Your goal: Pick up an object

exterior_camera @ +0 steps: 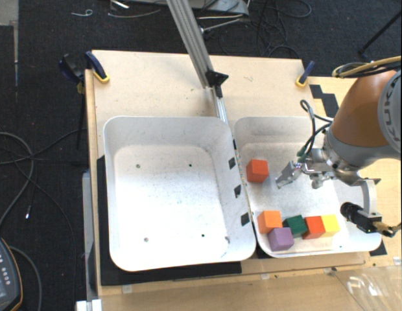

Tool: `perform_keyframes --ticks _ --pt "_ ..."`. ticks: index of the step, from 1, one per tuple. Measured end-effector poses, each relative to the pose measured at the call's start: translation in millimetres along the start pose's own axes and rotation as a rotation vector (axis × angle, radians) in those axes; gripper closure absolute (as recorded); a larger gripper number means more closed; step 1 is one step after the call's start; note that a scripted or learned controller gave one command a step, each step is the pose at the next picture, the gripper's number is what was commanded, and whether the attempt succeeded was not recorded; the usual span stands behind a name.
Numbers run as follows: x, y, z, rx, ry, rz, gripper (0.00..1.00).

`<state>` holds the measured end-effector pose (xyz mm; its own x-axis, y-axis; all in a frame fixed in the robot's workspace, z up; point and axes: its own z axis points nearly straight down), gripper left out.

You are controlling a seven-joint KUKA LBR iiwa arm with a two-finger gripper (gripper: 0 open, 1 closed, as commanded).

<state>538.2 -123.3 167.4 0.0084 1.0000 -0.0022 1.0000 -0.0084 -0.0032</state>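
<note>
On the tabletop [162,83], two shallow white bins side by side: left bin [123,135]; right bin [272,128]. Grey arm [363,128] with orange band, reaching in from the right over the right bin. Hand [303,172] above the bin's middle, nothing visible between its fingers; how far open it is cannot be told. Red-orange block [257,171] lies just left of the hand. Near edge, left to right: orange block [270,220], purple block [280,238], green block [295,225], red block [314,227], yellow block [330,224], clustered closely.
</note>
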Motion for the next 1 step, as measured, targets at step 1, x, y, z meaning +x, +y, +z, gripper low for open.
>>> perform_keyframes --ticks 1 --pt "21.8 34.0 74.5 -0.004 0.001 -0.012 0.0"
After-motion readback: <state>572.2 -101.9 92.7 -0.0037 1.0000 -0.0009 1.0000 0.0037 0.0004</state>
